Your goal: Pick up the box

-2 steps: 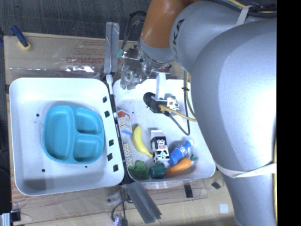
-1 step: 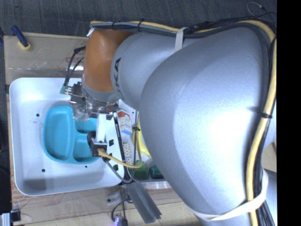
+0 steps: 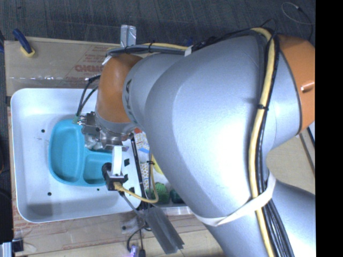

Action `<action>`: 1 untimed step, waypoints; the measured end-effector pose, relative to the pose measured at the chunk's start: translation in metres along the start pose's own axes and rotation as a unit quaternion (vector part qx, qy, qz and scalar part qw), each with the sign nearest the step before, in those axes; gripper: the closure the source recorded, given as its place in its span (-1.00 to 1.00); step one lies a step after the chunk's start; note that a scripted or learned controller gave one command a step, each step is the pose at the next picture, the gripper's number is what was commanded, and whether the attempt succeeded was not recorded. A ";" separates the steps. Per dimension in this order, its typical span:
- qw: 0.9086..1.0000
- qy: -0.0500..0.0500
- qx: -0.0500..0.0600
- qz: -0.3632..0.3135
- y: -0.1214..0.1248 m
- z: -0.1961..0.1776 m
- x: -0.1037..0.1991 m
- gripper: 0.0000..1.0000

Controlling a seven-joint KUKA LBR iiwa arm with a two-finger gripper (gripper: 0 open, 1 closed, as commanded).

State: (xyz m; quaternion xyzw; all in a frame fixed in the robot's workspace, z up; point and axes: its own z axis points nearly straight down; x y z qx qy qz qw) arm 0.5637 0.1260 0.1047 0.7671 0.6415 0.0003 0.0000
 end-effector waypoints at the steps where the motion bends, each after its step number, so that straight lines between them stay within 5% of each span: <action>1: 0.984 -0.001 0.001 0.176 0.023 -0.087 -0.061 1.00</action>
